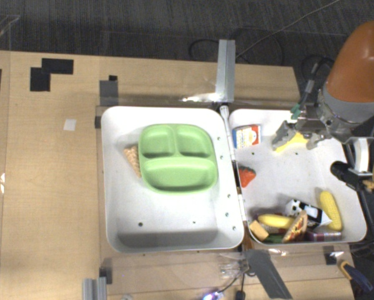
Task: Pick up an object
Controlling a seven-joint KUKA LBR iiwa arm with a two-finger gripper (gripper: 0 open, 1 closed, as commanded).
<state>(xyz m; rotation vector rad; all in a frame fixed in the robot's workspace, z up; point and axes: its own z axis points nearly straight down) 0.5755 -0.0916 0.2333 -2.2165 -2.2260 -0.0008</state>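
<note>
My gripper (297,137) hangs over the back of the right bin (280,186), below the arm's orange band. A small yellow object (295,142) sits between its grey fingers, and the gripper is shut on it. Loose in the same bin are a white carton with an orange label (246,135), a red piece (246,176), a corn cob (330,209), a banana (274,220) and a pizza slice (295,227).
The left bin (121,217) holds a green divided plate (177,157), with a tan grainy item (132,160) against its left edge. A metal post (226,74) rises behind the wall shared by the bins. Cables run at the far right.
</note>
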